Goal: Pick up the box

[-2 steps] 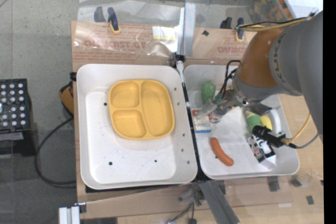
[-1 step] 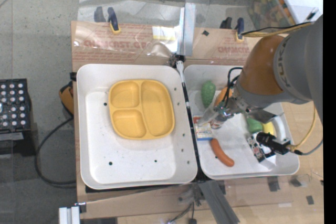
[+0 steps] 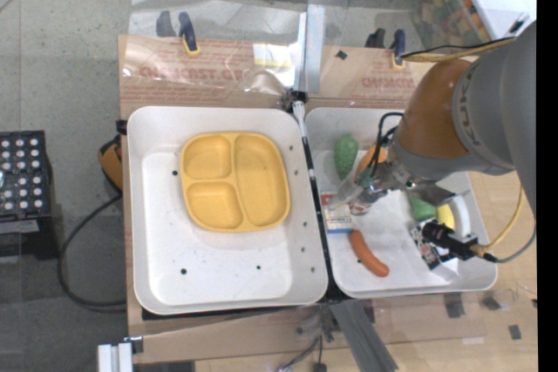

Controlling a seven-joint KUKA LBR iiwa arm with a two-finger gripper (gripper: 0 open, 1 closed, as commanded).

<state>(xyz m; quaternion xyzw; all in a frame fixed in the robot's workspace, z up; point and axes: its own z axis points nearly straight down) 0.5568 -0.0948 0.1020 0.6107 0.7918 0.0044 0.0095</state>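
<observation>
The fingers [image 3: 364, 194] reach down over the left part of the right bin [image 3: 397, 274]; whether they are spread or pressed together cannot be told. Just below them one flat box [image 3: 338, 216] with red print lies against that bin's left wall. One orange sausage [image 3: 370, 254] lies nearer the front edge, one green vegetable [image 3: 346, 154] toward the back. By the right wall sit green [image 3: 422, 209] and yellow [image 3: 446, 216] pieces. The left bin [image 3: 161, 270] holds one yellow three-compartment plate [image 3: 235, 181].
</observation>
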